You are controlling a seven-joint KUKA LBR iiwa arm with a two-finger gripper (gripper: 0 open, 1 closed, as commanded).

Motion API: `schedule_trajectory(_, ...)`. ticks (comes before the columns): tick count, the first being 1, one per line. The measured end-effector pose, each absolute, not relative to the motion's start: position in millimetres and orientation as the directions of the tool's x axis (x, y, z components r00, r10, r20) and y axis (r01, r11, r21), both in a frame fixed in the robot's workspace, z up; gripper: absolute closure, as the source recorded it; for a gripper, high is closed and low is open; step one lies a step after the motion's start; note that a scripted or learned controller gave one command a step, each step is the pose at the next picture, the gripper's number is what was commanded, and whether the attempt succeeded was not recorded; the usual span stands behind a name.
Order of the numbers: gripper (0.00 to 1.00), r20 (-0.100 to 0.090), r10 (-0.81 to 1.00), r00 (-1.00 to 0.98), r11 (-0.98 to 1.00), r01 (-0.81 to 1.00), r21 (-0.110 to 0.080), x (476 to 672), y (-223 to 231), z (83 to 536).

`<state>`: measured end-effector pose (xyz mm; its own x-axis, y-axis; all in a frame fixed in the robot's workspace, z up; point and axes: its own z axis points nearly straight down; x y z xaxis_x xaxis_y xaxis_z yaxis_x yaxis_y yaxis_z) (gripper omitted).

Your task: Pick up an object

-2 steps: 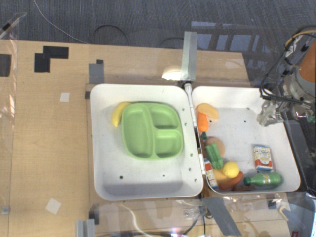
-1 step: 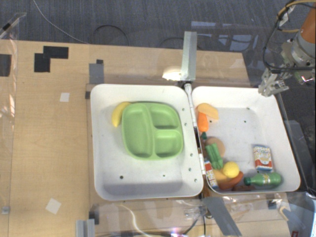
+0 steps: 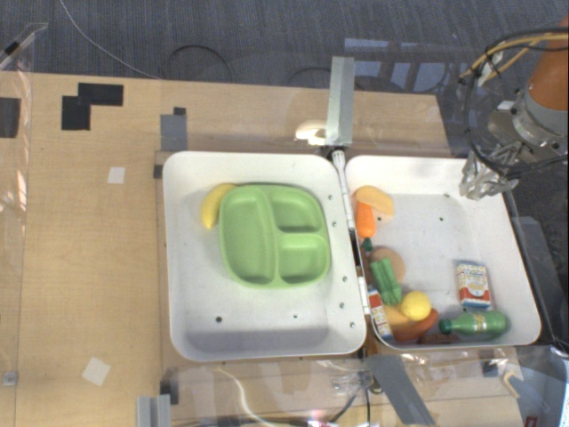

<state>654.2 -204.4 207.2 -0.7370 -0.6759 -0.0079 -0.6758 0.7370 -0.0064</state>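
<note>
Nearest the camera, along the front wall of the right bin (image 3: 444, 229), lies a green bottle (image 3: 474, 325) on its side, its cap pointing left; its label is too small to read. Just behind it a small carton (image 3: 473, 285) with a red and white face lies flat, and the print on it cannot be made out. At the bin's front left corner a lemon (image 3: 415, 305) sits on a brown piece (image 3: 411, 330), with a dark green piece (image 3: 385, 280) slanting toward it from behind and a tan round piece (image 3: 389, 261) beside that. Farther back along the same left wall an orange carrot-like piece (image 3: 365, 220) touches a pale orange slice (image 3: 375, 200). Any of these could be the thing to pick, and all lie on the bin floor, well apart from the tool (image 3: 483, 181). That tool hangs over the bin's back right corner, below the grey wrist and orange band of the arm (image 3: 542, 105); whether its fingers are spread or pressed together I cannot tell, and nothing shows between them. To the left, the second bin (image 3: 191, 265) holds a green divided plate (image 3: 272, 235) with three compartments, and a banana (image 3: 212, 205) lies partly under the plate's back left edge. Black tape marks (image 3: 89, 103) sit on the wooden tabletop (image 3: 80, 265) at the far left.
</note>
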Motion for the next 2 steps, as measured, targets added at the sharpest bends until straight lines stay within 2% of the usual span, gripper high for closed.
schedule_trajectory(1, 1.0, -0.004, -0.877, -0.481, 0.481, -0.877, -0.006, 573.8, -203, 193)
schedule_trajectory(2, 1.0, -0.001, -0.976, -0.217, 0.217, -0.976, -0.005, 504.9, -206, 180)
